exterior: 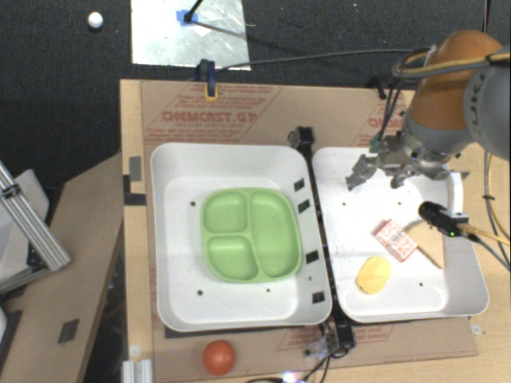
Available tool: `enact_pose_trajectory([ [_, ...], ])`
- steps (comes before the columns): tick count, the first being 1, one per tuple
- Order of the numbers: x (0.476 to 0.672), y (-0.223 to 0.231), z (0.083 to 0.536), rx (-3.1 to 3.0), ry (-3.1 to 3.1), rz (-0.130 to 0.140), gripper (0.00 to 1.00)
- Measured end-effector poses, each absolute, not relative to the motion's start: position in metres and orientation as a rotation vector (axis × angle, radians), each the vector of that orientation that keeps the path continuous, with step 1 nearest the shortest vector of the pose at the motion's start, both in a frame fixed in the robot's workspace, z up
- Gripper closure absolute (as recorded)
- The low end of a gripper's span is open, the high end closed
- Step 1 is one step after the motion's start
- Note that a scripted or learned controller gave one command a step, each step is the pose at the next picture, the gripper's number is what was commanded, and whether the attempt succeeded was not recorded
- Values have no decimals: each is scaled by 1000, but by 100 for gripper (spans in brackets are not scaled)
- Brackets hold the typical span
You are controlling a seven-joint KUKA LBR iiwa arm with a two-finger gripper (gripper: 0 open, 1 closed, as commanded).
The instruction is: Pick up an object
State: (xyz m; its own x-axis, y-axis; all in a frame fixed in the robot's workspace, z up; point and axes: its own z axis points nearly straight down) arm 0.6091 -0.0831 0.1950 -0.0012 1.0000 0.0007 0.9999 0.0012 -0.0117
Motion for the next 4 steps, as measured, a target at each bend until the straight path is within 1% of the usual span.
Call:
enact_pose_trajectory([
  [1, 612, -83, 202, -2218, -2225, -1, 0],
  [2, 616, -93, 151, -2220, -2222, 2, 0],
  [3, 612, -96, 108, -2219, -2221, 2, 0],
  [4, 612, -96, 84, -2220, -2223, 0, 0],
])
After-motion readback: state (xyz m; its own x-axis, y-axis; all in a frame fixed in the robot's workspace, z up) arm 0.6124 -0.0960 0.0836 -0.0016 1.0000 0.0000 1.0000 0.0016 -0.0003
